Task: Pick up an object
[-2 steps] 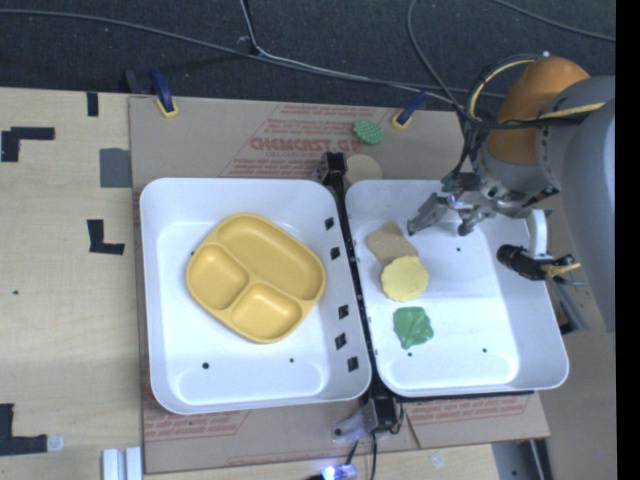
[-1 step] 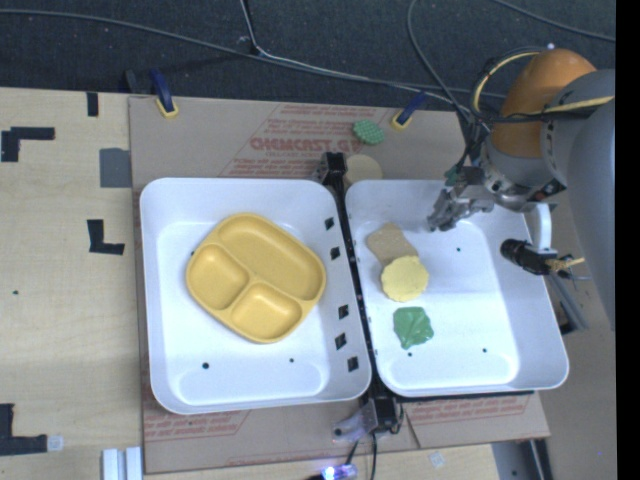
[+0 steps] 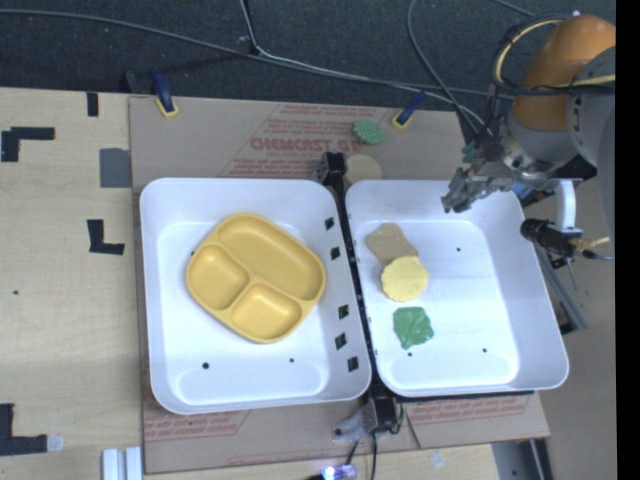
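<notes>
In the right bin (image 3: pixel 500 308) lie three small pieces in a column near its left side: a tan bread-like piece (image 3: pixel 387 241), a round yellow piece (image 3: pixel 404 279) just below it and touching it, and a green leafy piece (image 3: pixel 412 326) lower down. My gripper (image 3: pixel 462 197) hangs over the bin's back edge, to the right of and beyond the tan piece, apart from all three. Nothing shows between its fingers.
The left bin (image 3: pixel 170 348) holds a yellow three-compartment plate (image 3: pixel 256 276). A small green piece (image 3: pixel 368 130) lies on the cardboard behind the bins. Black clips join the bins along the middle. Cables run across the dark back area.
</notes>
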You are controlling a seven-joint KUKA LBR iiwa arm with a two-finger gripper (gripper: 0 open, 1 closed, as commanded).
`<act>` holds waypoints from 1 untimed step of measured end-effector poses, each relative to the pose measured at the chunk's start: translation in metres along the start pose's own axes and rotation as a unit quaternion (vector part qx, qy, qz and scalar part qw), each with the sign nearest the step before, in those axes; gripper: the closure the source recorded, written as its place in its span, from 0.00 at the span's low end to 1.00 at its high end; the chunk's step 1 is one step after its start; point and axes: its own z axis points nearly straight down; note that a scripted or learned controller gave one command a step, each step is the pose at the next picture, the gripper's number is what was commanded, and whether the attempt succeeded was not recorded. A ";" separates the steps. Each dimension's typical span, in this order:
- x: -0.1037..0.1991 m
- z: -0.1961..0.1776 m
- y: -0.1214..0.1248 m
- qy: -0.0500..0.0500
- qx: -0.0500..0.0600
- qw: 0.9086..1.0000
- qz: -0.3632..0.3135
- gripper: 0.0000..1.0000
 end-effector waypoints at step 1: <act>0.002 -0.064 0.001 0.000 0.000 1.000 0.000 1.00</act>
